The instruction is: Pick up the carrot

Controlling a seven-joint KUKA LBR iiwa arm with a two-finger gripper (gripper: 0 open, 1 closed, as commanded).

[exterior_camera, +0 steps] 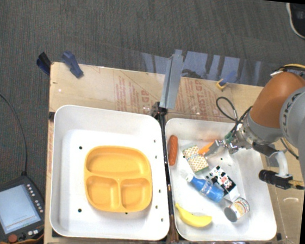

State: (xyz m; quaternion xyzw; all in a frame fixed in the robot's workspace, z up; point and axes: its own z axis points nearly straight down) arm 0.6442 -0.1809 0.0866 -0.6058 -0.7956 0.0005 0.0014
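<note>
One small orange tapered carrot point(209, 147) lies on the right white bin point(257, 212) floor just beside the gripper point(228, 143), not lifted; gripper's state cannot be told; grasp and lift are judged still to do.

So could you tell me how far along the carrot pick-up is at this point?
Done: the arm has reached into the right bin, and the gripper sits right at the carrot. In hand: closing in on the carrot, which lies low in the bin beside a patterned box; a grasp cannot be confirmed. Left: securing the carrot and lifting it clear of the bin.
</note>
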